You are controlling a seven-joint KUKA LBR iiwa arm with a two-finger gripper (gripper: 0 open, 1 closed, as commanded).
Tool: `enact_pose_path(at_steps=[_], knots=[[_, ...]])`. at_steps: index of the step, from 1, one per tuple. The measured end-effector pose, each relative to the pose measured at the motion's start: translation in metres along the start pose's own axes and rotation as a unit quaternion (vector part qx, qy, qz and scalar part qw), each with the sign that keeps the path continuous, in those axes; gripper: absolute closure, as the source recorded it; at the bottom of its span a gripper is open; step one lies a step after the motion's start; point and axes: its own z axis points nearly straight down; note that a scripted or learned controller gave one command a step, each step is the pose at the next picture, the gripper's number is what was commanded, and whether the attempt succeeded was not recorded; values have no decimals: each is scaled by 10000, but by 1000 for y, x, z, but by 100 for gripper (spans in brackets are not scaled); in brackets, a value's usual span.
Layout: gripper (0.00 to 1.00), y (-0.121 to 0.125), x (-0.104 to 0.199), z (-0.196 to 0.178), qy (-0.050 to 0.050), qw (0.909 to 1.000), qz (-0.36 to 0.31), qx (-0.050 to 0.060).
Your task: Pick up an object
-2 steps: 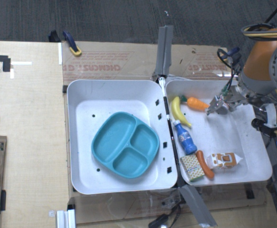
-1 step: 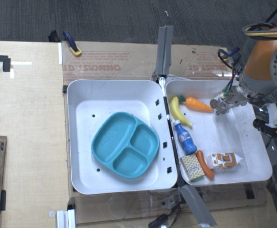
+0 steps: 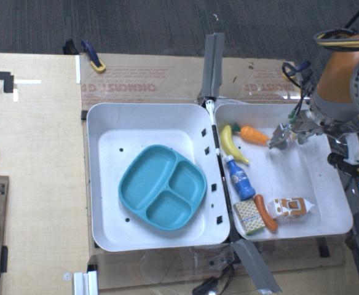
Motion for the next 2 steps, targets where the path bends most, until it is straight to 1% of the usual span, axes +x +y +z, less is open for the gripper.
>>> enact_pose_path(at_steps=[1, 2], knots=[[100, -2, 0, -4, 11, 10000, -7, 52], [0, 0, 0, -5, 2, 10000, -13, 26]])
